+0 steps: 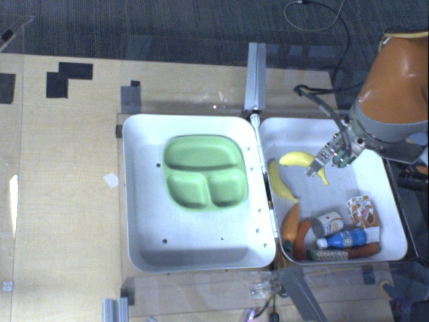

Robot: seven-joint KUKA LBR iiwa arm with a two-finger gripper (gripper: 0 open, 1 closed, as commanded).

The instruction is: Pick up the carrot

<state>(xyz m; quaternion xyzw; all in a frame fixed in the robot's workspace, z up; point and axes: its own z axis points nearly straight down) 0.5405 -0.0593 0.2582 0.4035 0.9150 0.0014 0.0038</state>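
Note:
The carrot is an orange tapered piece lying along the left wall of the right bin, near its front corner. It touches a reddish-brown sausage on its right. My gripper hangs over the back half of the right bin, above the right end of a yellow banana. It is well behind the carrot and a little to its right, with nothing visibly held.
A second banana lies along the bin's left wall behind the carrot. A can, a blue-capped bottle, a snack packet and a long red-orange item crowd the front. The left bin holds a green divided tray.

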